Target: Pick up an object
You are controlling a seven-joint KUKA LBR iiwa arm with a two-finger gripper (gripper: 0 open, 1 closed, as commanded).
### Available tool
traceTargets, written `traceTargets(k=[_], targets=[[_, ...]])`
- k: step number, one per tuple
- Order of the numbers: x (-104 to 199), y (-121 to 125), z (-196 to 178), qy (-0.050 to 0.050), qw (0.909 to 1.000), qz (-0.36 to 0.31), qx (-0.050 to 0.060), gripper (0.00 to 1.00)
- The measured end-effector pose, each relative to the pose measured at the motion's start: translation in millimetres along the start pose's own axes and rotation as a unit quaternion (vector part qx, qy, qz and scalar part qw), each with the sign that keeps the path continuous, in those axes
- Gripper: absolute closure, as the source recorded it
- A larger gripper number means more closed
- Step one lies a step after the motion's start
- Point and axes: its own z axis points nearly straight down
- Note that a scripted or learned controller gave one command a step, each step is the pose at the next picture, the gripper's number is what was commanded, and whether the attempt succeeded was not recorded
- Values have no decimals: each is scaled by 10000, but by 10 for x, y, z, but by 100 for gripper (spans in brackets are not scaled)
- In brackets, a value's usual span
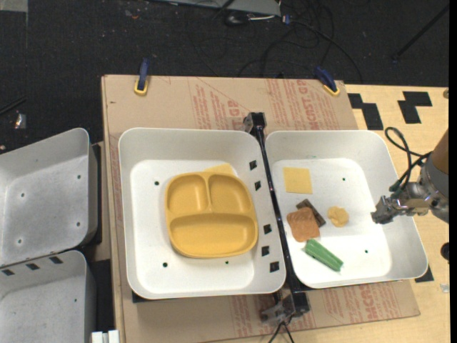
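While the arm [437, 170] reaches in from the right, the gripper [385, 211] is seen over the right rim of the right bin [371, 148], well apart from every object in it. Whether anything is held cannot be told, since the gripper is small and dark against the bin wall; nothing is visibly clamped in it.

Four objects are found toward the left half of the right bin. A yellow square slice [298, 180] lies flat near the back. Below it, a brown toast-like piece [303, 225] rests partly over a dark brown piece [311, 211], the two touching. Just beside them to the right, a small round orange-yellow lump [338, 216] is placed; of all the objects it lies nearest the gripper, though still apart from it. A green oblong piece [323, 255] lies at a slant near the front.

A yellow divided plate [211, 215] is set in the left bin [143, 213]. Both bins are carried on a cardboard-covered bench [214, 98].
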Motion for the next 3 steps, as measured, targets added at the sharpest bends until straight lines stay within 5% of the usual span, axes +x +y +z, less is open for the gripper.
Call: traceTargets(k=[1,3], targets=[[-100,53,-556,-7,10000,-2,-11,100],[882,191,-559,11,10000,-24,17,100]])
